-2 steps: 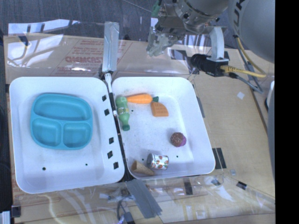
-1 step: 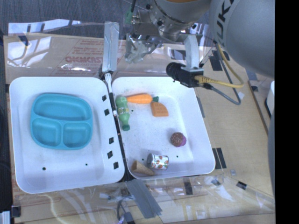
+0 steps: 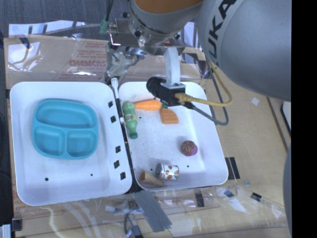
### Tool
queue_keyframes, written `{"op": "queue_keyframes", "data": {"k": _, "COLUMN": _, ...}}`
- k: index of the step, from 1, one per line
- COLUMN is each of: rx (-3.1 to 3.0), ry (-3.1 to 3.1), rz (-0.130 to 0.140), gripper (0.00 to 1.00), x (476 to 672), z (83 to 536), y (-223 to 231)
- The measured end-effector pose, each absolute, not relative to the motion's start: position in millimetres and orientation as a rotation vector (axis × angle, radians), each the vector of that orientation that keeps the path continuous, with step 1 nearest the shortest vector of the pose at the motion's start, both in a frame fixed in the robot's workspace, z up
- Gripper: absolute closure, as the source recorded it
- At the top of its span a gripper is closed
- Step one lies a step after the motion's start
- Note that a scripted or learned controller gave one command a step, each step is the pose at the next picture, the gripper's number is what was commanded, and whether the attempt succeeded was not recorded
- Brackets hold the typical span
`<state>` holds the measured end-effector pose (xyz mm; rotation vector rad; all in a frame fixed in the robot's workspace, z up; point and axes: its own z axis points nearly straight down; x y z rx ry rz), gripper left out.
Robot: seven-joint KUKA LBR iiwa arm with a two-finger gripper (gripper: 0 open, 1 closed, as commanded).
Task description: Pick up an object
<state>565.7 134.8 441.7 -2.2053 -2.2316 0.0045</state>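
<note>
Arm [image 3: 247,33] hanging over right bin [image 3: 210,152], pick pending.
We are reading the gripper [image 3: 118,71] as poised at that bin's rear corner; jaw state cannot be told. The green bottle [image 3: 130,118] and carrot [image 3: 147,104] are lying loose nearby, reachable from above.

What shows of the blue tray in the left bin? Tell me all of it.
The blue tray is turquoise, seemingly plastic, with rounded corners. Three compartments: one long at the far side, two smaller side by side nearer the camera, all bare. It lies flat, open side up, on the floor of the left bin, toward its far left; nothing else touches it.
</note>
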Motion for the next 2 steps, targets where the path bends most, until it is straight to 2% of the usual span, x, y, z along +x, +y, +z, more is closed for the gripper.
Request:
{"op": "queue_keyframes", "data": {"k": 1, "rx": -2.204, "ry": -2.234, "rz": 0.006, "gripper": 1.0, "x": 518.9, "z": 441.7, "y": 219.5}}
{"op": "queue_keyframes", "data": {"k": 2, "rx": -2.209, "ry": -2.232, "rz": 0.003, "gripper": 1.0, "x": 521.8, "z": 441.8, "y": 219.3}}
